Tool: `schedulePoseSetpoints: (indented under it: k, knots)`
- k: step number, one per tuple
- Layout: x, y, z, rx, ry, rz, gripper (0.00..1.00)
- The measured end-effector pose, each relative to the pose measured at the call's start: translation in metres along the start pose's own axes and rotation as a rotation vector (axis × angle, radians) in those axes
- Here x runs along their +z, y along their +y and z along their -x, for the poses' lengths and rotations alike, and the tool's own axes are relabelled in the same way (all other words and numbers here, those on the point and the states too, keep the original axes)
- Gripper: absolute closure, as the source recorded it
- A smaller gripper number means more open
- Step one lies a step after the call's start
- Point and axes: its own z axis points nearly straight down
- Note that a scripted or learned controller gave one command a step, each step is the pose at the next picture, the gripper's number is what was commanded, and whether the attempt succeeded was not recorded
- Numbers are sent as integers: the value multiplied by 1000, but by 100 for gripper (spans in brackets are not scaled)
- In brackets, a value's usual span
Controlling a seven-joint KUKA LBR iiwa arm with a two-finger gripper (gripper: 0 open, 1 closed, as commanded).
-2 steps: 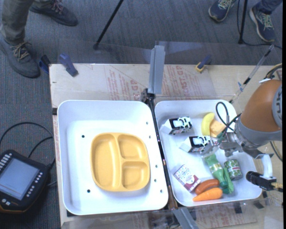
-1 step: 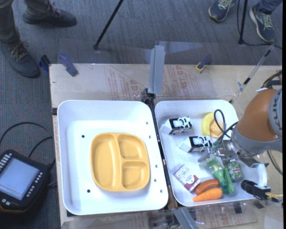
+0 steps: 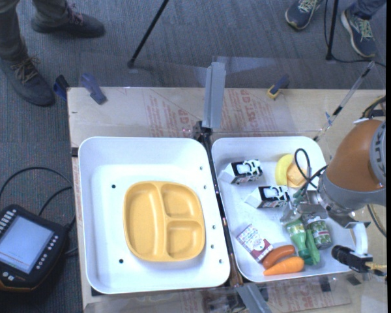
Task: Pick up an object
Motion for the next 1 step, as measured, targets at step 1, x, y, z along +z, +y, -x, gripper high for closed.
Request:
schedulePoseSetpoints:
  k: [1]
  knots:
    - [-86, 23, -80, 42, -5, 7, 100]
